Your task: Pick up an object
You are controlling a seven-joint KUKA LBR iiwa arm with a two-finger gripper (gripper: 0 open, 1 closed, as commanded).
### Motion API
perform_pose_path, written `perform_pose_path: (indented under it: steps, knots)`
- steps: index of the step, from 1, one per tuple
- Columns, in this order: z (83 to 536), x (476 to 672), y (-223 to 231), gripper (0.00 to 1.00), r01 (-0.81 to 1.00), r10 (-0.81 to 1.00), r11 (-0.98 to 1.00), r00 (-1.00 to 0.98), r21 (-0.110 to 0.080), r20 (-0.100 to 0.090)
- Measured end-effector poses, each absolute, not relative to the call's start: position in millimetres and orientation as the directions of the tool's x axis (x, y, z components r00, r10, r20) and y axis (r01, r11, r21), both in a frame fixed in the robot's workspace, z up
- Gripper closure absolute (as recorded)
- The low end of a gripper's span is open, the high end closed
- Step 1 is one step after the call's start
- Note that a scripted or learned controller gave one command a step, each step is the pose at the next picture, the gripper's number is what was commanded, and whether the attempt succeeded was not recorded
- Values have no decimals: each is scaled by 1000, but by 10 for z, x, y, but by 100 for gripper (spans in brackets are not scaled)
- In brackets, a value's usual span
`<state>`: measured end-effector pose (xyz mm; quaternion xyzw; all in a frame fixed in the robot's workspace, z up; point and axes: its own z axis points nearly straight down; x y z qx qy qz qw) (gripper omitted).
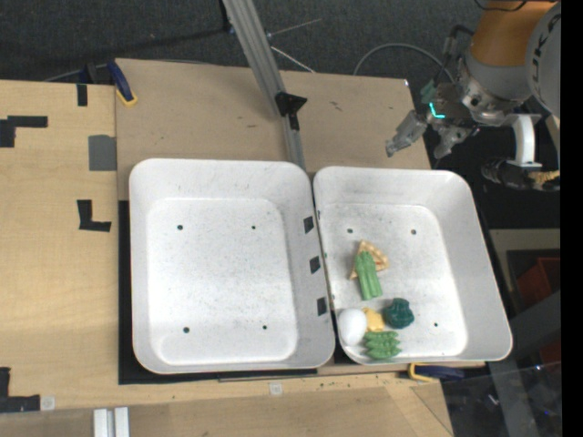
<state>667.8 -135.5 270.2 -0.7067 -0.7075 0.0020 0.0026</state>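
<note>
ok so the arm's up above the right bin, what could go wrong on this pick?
1. The toys are bunched near the front wall of the right bin: the white ball, dark green lump and light green toy nearly touch, so the claw may nudge neighbours or grab two.
2. The ball sits against the bin's wall, leaving little room for a finger.
3. The long green toy lies over a tan piece; lifting one may drag the other.

The pincer (426,142) hangs spread, seemingly empty, beyond the right bin (455,244), where a green toy (368,277) and white ball (351,324) lie.
</note>
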Motion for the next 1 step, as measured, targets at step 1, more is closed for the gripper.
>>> perform_pose_path:
  steps: [1]
  knots:
    - [2736, 6685, -1354, 0, 1000, 1000, 2, -2, -2, -1]
